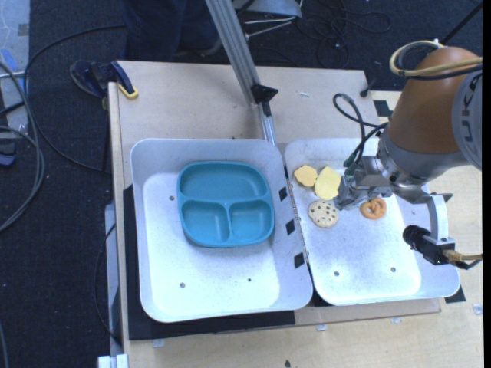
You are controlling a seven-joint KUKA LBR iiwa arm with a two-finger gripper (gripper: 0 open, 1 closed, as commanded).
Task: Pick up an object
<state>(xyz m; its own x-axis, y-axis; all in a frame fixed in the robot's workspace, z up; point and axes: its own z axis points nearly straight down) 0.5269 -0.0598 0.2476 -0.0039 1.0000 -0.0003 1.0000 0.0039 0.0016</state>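
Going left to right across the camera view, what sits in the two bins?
Blue divided tray → yellow round piece → chocolate-chip cookie → gripper → orange pretzel.

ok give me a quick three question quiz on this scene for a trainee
1. True or false: the blue tray lies in the left bin.
2. Which item lies nearest the gripper: a) tray b) yellow piece c) clamp?
3. Fill in: the cookie and pretzel lie in the ____ bin.

Key: 1 true; 2 b; 3 right.
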